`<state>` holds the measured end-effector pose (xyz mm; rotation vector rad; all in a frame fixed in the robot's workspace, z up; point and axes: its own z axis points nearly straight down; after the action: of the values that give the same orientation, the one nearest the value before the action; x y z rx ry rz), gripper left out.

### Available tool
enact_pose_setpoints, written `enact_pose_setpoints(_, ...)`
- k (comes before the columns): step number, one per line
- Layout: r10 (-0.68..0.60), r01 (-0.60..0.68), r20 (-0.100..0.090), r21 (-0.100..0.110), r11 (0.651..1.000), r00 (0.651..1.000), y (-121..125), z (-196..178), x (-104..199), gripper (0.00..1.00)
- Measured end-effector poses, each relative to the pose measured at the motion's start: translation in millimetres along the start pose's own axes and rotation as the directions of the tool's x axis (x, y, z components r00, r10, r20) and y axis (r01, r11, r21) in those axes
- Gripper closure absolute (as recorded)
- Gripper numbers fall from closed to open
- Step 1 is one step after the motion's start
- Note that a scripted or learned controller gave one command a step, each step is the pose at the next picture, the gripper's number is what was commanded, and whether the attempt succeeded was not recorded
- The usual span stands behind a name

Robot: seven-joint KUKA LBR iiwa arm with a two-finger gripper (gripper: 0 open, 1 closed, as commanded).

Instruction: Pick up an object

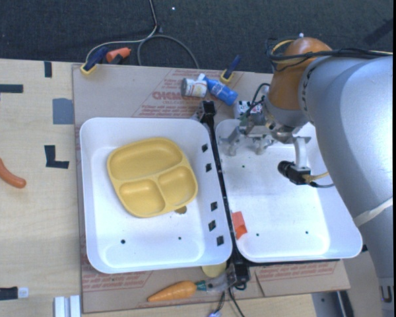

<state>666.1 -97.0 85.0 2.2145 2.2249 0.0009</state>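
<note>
My gripper [245,144] hangs over the far left corner of the right bin [284,223], its two grey fingers [230,145] spread apart with nothing between them. A yellow divided plate [152,176] lies in the left bin [99,197], and a small dark piece [180,210] peeks out from under its near edge. A small orange block [238,224] sits against the right bin's left wall, near the divider.
A white and blue bottle [208,88] lies on the board behind the bins. In front of them lie a carrot [173,290] and a yellow item [213,269]. A sausage [8,172] rests far left on the bench. The grey arm [356,111] covers the right bin's far right side.
</note>
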Motion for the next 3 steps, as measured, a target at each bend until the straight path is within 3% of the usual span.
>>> enact_pose_setpoints(1,0.001,-0.001,0.001,-0.001,1.000,1.000,-1.1,-11.1,-1.3,1.00)
enact_pose_setpoints(2,0.001,-0.001,0.002,-0.001,1.000,1.000,-1.3,-10.5,-1.5,0.00)
enact_pose_setpoints(3,0.001,-0.001,0.002,0.000,1.000,1.000,-1.3,-20.4,-1.2,1.00)
